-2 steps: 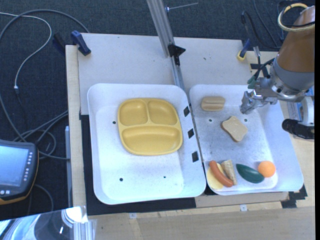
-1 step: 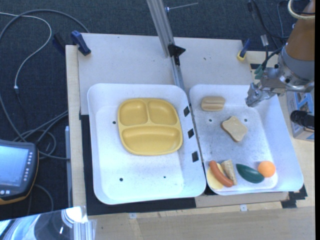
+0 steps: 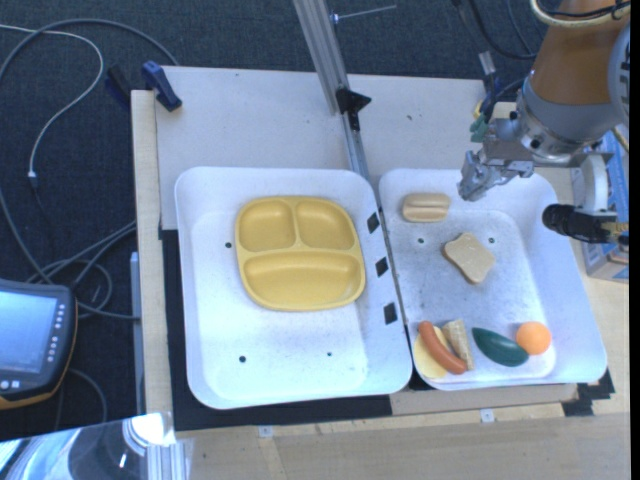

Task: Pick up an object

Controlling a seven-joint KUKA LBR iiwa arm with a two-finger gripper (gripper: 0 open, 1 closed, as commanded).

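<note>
The arm is cut off by the top edge, the monitor by the left

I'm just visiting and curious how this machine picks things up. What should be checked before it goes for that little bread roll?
1. Roll lies free in the right bin, apart from the bread slice: ok.
2. Gripper is close to the roll, hanging just to its right near the bin's far edge: ok.
3. Gripper lined up right over the roll: not ok, it sits off to the side.
4. Fingers spread wide enough: cannot tell.
5. Other food, the sausage, green piece and orange, lies at the near end, out of the way: ok.
</note>
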